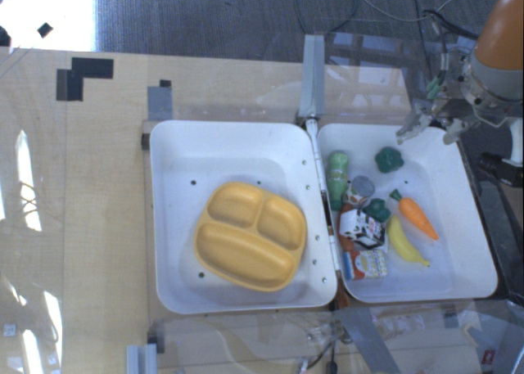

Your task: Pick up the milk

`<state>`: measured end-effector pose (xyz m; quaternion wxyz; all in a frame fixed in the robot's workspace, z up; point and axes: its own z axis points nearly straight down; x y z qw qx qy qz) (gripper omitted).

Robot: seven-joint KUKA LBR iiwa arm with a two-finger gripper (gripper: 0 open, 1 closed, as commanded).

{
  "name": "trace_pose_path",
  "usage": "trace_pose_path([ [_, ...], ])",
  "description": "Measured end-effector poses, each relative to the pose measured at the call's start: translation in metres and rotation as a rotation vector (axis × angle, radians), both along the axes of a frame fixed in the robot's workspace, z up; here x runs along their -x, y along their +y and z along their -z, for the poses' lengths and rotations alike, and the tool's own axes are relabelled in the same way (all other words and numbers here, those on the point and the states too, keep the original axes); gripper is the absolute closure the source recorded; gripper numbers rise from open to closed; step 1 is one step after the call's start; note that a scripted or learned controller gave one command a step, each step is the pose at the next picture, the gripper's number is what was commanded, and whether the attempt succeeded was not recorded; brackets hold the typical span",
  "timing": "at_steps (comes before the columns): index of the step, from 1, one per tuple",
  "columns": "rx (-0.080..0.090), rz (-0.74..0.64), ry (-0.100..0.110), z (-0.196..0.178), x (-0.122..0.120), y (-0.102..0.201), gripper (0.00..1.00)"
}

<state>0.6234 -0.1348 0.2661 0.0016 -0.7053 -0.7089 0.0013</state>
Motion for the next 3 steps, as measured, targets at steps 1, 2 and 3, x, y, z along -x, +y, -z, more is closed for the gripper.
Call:
trace_pose_path([
  [1,0.002,-0.132,-0.03,0.128,0.036,0.027,0.0],
  [2,-0.001,-0.347,-0.006,0.175,0.078,0.04,0.0],
  [3,-0.002,-0.058,-0.016,0.178,0.091,0.035,0.0],
])
